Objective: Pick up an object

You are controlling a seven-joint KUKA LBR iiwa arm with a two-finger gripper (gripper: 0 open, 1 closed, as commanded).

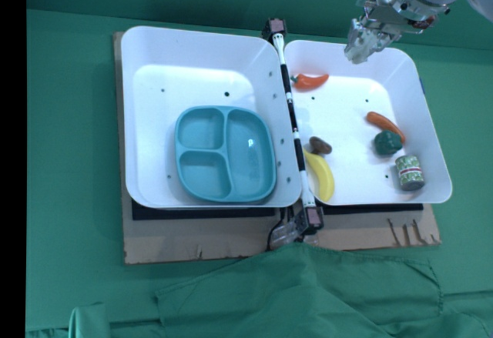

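Note:
The right bin (416,90) holds a red pepper (310,81) near its far left, an orange carrot (384,125), a dark green round thing (387,143), a small green-labelled can (410,172), a brown lump (320,145) and a yellow banana (320,175) along the left wall. My gripper (363,47) hangs above the far rim of the right bin, to the right of and higher than the pepper. Nothing shows between its fingers.
The left bin (154,59) carries a teal three-part plate (224,154). A black and white divider bar (290,105) runs between the bins. Both bins rest on a cardboard sheet (154,240) over green cloth, which bunches up at the front.

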